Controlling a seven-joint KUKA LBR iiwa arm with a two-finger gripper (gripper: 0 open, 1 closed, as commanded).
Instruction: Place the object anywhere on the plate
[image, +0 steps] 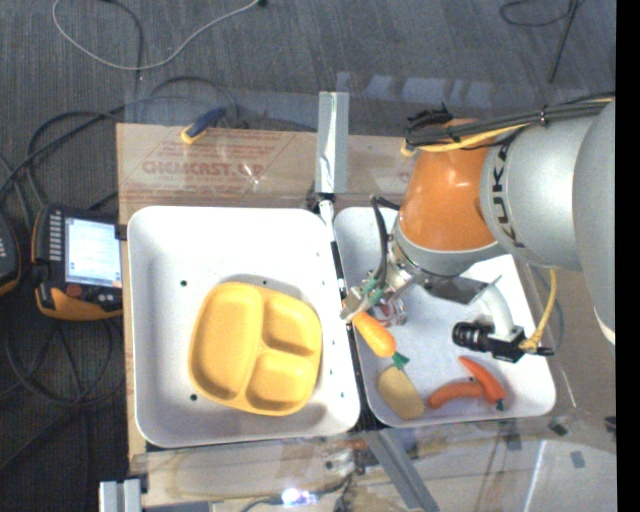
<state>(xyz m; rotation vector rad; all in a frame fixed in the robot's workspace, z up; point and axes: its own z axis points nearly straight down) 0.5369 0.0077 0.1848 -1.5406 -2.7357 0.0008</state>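
A teach pendant with lit screen lies left of the left bin; the right bin contains a red-orange curved item, possibly a pepper, and a tan, potato-like piece; cables cross the floor.

Yellow plate and toy carrot, each in its own bin

The plate, yellow with 3 compartments, lies flat in the left bin. The orange carrot with a green end lies slanted just right of the plate, beyond the bin wall, near the right bin's left edge.
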